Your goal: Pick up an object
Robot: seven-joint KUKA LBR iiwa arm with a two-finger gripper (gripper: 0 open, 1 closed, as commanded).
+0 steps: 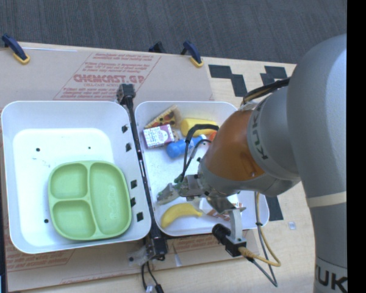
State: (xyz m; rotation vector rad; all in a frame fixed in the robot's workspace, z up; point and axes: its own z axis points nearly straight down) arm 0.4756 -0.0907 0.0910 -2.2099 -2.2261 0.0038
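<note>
Camera view is showing the arm [274, 139] reaching down into the right bin [147, 163], with the gripper [192, 191] hanging low over the bin floor. Its wrist is covering most of the fingers, so I cannot tell how the gripper is set, and nothing is visibly sitting between them. By my reading, the arm is closing in on a target, with the grasp itself not yet made.

Just below and slightly left of the gripper, a banana [180, 213] is lying on the bin floor, the nearest likely pick. Up and to the left of the gripper, a small purple box [158, 137] is resting near a blue object [177, 148], and a yellow item [194, 126] is sitting above the gripper by the bin's far wall. A greyish piece is lying right beside the gripper on its left; what it is, I cannot tell.

The next move is probably calling for a short shift toward the banana, fingers straddling its curve across the narrow way, then a squeeze and a straight lift.

Well to the left of the gripper, the left bin [24, 121] is holding a green divided plate [89, 199]. Both bins are sitting on a cardboard-covered worktop [79, 72] held by blue clamps [15, 47], with dark carpet [171, 11] beyond it.
</note>
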